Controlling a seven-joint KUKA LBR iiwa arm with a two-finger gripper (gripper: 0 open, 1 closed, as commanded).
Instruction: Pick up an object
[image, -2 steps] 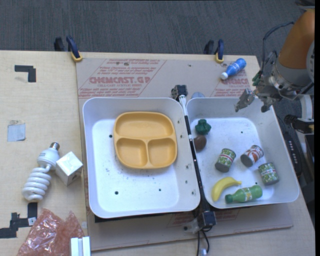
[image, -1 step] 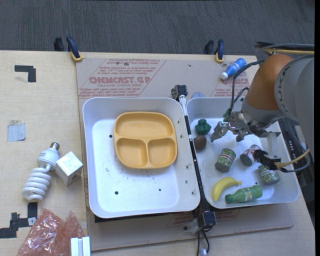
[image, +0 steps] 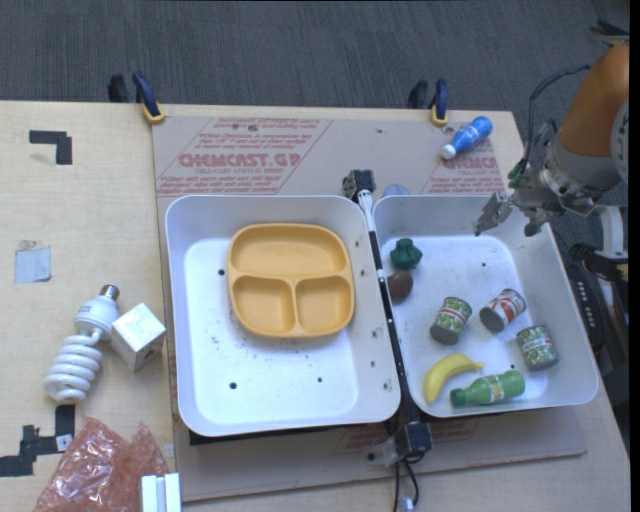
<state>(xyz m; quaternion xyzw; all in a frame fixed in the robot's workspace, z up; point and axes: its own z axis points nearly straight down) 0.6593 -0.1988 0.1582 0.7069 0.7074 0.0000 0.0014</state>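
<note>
My hand (image: 512, 208) is at the upper right of the frame, just above the far rim of the right bin (image: 565, 300). I think its fingers stand apart, but the view there is small and dark, so I am not fully sure; I see nothing between them.

So I judge we are at the approach step, and no object is picked yet. The candidates all lie in the right bin: a small tin can (image: 502, 309) nearest below the hand, a second can with green label (image: 451, 319) to its left, a third can (image: 536, 346) toward the right wall, a banana (image: 447, 374) and a green bottle (image: 487, 389) at the lower edge, and a dark green toy (image: 405, 254) in the upper left corner.

The left bin (image: 200, 380) holds a yellow divided tray (image: 291, 278).

Next I must bring the hand inward and down over one object, perhaps the nearest can, and align the fingers across its narrow side before closing.
</note>
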